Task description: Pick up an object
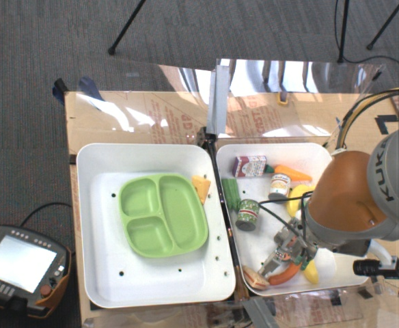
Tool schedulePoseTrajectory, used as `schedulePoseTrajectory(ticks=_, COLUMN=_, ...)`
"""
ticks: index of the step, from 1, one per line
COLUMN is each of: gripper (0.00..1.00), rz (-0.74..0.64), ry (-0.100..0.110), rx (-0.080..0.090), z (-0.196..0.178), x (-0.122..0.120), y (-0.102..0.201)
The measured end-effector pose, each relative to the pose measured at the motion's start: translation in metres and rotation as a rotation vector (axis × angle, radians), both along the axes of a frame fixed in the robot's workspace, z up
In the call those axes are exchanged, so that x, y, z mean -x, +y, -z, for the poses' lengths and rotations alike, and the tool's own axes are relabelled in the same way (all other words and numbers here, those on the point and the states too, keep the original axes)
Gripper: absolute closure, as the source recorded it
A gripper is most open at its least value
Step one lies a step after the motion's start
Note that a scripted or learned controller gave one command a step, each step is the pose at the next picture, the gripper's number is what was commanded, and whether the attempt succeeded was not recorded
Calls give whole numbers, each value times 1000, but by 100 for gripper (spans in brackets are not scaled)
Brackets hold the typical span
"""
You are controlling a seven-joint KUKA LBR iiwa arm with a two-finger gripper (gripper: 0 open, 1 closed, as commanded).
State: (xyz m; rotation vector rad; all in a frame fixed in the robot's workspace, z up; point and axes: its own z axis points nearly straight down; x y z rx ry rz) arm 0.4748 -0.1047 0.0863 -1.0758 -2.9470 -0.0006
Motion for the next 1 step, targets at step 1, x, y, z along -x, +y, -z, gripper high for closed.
schedulePoseTrajectory(ticks=1, gripper=100, rz=1, ry=2, rx=-1, z=-9, x=0, y=-1)
